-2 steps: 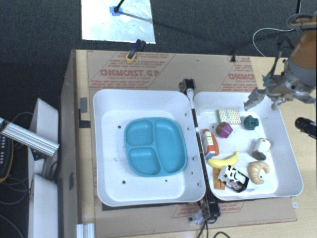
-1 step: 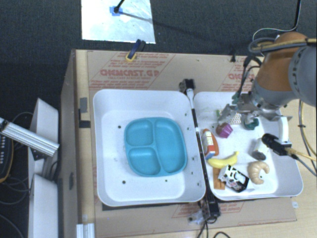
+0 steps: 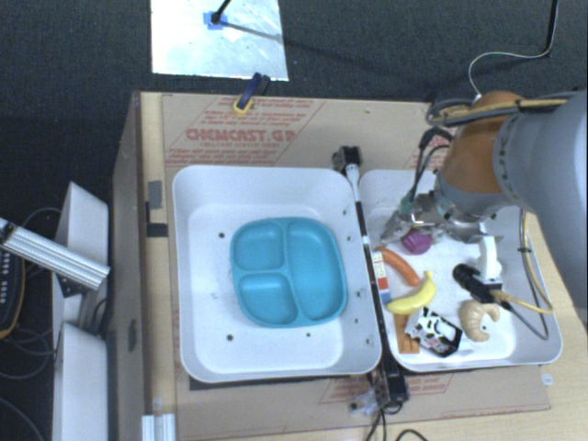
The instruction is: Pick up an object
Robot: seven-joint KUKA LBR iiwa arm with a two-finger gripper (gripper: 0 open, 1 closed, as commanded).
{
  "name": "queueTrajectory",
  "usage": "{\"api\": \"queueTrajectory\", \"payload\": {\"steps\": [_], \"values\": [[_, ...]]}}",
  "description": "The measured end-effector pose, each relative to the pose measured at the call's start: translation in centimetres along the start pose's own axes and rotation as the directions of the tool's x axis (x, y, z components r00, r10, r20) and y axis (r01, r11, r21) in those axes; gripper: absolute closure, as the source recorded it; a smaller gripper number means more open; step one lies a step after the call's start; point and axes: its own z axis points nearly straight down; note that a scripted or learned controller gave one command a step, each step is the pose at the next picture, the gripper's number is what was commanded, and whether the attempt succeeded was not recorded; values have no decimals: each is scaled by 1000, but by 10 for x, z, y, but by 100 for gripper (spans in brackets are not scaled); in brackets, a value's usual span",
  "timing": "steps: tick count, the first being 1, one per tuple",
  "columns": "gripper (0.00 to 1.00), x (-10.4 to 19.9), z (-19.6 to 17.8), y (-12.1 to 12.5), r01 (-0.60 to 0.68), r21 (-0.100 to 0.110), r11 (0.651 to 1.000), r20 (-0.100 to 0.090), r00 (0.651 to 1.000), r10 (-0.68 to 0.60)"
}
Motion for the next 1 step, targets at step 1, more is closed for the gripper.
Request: {"api": "queueTrajectory", "payload": {"steps": [1], "values": [[100,0,-12,1,0,-4,1000,0,1000,0]]}}
